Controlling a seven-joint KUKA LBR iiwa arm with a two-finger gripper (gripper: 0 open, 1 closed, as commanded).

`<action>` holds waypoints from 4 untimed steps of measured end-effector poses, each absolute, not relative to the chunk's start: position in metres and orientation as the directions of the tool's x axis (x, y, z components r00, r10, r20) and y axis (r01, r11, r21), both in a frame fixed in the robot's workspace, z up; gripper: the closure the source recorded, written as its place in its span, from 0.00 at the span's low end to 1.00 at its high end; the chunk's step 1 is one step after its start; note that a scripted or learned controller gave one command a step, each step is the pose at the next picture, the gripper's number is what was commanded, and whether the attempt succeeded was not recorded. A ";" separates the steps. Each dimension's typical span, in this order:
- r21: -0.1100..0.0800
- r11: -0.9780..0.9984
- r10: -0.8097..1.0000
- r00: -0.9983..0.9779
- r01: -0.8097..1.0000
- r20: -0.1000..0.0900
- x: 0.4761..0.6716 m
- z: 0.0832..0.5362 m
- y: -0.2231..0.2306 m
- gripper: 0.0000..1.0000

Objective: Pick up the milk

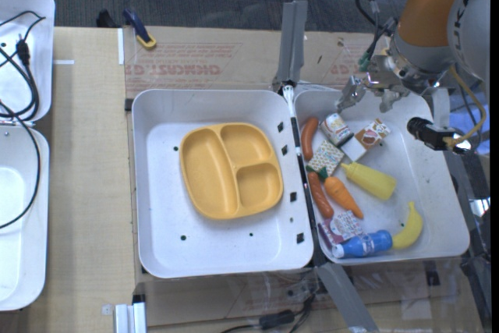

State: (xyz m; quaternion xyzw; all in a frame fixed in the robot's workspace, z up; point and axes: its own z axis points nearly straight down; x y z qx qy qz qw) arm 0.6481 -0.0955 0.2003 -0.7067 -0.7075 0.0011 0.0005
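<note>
Gripper (368,92) hangs over the right bin's (437,246) far edge, fingers spread, nothing between them. The milk (373,135), a small carton, lies just below it, near the can (337,128), bare floor alongside.

The arm (460,4) is a thick grey cylinder with a rounded orange band (437,0) above the wrist — black cables loop over its top. Below sits a cluttered silver-metal end effector (374,87), with thin wires — one green — trailing alongside.
</note>
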 end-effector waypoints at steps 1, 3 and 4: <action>0.021 0.005 1.000 -0.005 1.000 -0.001 0.664 0.118 -0.119 0.00; -0.002 -0.166 0.986 0.166 0.986 0.000 0.599 0.100 -0.160 1.00; -0.002 -0.267 0.964 0.267 0.964 -0.001 0.539 0.091 -0.205 1.00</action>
